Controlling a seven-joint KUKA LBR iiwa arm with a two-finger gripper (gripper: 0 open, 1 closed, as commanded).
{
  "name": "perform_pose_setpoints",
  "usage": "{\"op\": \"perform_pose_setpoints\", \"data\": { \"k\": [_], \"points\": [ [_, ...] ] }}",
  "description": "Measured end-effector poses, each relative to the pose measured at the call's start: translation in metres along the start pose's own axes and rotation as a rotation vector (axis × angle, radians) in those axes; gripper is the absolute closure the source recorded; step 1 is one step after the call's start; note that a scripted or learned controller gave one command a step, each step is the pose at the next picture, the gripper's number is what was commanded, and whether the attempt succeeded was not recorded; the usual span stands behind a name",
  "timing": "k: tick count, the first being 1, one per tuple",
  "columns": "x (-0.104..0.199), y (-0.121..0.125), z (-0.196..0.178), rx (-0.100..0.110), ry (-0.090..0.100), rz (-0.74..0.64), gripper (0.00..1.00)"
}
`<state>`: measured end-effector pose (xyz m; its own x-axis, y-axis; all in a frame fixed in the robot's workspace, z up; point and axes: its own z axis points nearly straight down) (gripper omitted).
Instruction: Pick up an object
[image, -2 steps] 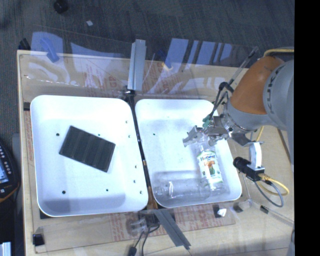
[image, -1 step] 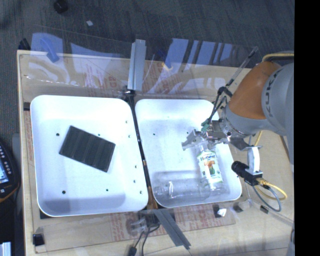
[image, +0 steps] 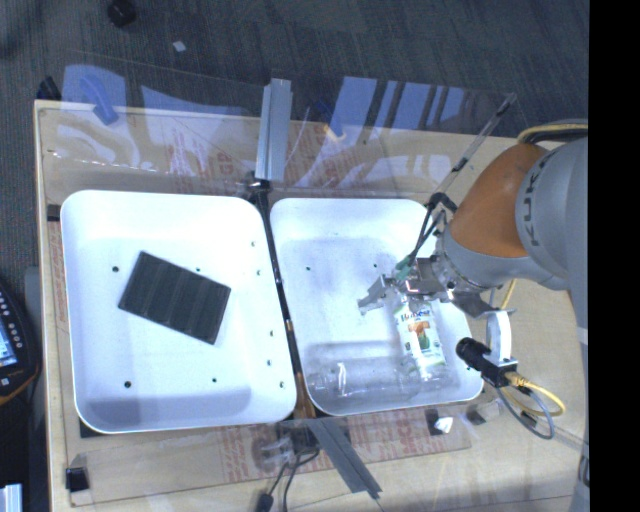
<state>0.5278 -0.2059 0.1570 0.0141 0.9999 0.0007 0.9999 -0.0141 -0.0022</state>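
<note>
**Gripper over the right bin, above a small bottle**

Landmark: the right bin (image: 300, 225).

- Bottle (image: 422, 340): lies flat in the right half of the bin, toward its near-right corner. Long axis runs roughly far-to-near with a slight lean to the right at the near end. Which end is the cap I can't make out. White label with green and a bit of orange or red print, clear or pale body.
- Clear plastic bottle (image: 365, 378): lies along the bin's near wall, long axis left-right, at about a right angle to the labelled bottle. Its right end sits just beside the labelled bottle's near end; touching or not, can't tell. Transparent, hard to read against the white floor.
- Gripper (image: 392, 291): hangs over the middle-right of the bin, just at the far end of the labelled bottle. Cannot tell how it is set, or whether it has anything.
- Arm (image: 510, 215): reaches in over the bin's right wall, orange band above the wrist.
- Left bin (image: 90, 215): touching the right bin's left side; a dark ribbed rectangular pad (image: 175, 296) lies flat in it, skewed to the walls.
</note>
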Motion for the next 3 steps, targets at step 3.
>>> {"op": "perform_pose_setpoints", "data": {
  "k": [3],
  "points": [
    [0.009,0.031,0.005,0.000,0.001,0.229,0.00]
  ]
}}
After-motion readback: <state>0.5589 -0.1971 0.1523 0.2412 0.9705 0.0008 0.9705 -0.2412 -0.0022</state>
